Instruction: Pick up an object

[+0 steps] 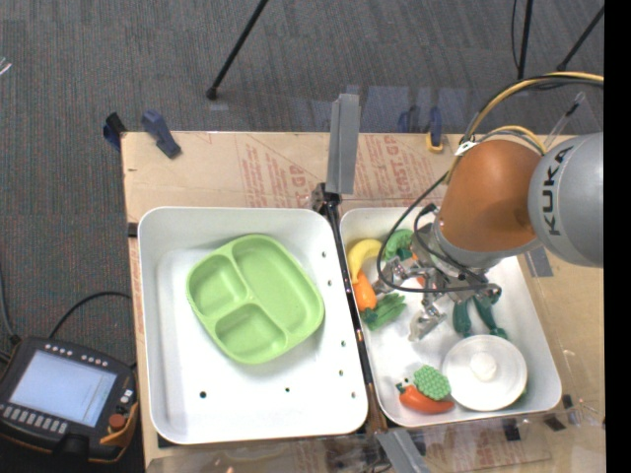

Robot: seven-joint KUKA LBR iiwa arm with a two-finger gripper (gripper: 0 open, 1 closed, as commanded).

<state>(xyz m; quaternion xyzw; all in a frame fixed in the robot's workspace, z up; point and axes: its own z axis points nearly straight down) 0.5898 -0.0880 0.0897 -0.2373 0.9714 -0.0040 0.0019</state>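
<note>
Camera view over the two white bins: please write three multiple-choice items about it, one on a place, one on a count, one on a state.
1. Where does the light green plastic divided plate lie?
A. in the left white bin
B. in the right white bin
C. on the bare bench

2. How many compartments does this plate have?
A. two
B. three
C. five

3. How does the round white plastic lid lie?
A. leaning upright on a wall
B. flat on the right bin's floor
C. on the plate

Answers: 1 A, the plate rests on the left bin's floor. 2 B, two smaller sections and one larger are visible. 3 B, its full round face shows, near the front corner.
</note>
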